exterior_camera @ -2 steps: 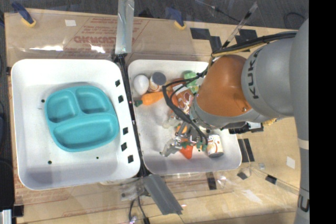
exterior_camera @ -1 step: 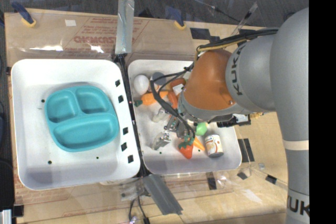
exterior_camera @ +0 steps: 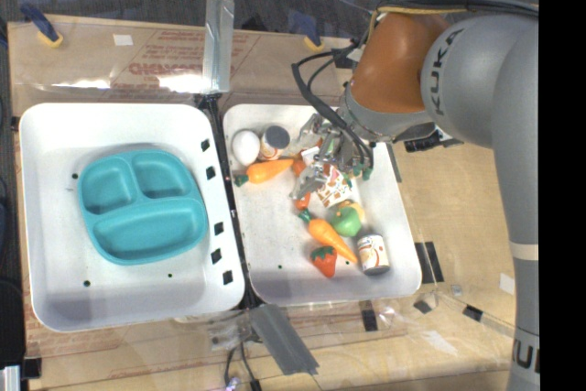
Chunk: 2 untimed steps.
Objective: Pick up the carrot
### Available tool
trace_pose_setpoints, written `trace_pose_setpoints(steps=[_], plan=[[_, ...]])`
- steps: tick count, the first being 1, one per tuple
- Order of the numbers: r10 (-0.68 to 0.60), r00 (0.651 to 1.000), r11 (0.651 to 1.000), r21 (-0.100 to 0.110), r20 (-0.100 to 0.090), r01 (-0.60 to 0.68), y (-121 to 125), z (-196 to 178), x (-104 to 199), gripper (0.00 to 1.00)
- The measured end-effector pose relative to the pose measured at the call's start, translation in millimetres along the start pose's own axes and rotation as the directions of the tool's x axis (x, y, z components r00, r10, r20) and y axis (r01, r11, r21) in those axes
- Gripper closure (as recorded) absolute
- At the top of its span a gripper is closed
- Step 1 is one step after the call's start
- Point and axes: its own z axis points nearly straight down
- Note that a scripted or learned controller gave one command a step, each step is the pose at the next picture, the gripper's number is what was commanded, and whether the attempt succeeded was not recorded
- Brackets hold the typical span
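While seen from above at a slant: two white bins side by side on a bench. In the left bin, a teal divided tray, lying flat near the middle. In the right bin, at the far left, a white egg beside a small round can. Just near of those, an orange carrot lying crosswise, leafy end toward the left wall. Further right and nearer, a second carrot lying slantwise, touching a green apple-like fruit, with a strawberry and a small labelled can close by. Reaching in from the right, the grey arm, orange band above the wrist, bent down over the far middle of the right bin. Gripper low among the clutter, just right of the first carrot; cannot tell how wide the gripper stands or whether anything is caught in it.
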Motion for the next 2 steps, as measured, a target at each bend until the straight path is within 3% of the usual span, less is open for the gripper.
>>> trace_pose_setpoints(steps=[1,2], plan=[[0.025,0.999,1.0,0.008,0.026,-0.025,26,46,22,0.0],[-0.168,0.986,0.986,-0.002,-0.009,0.168,12,61,94,0.0]])
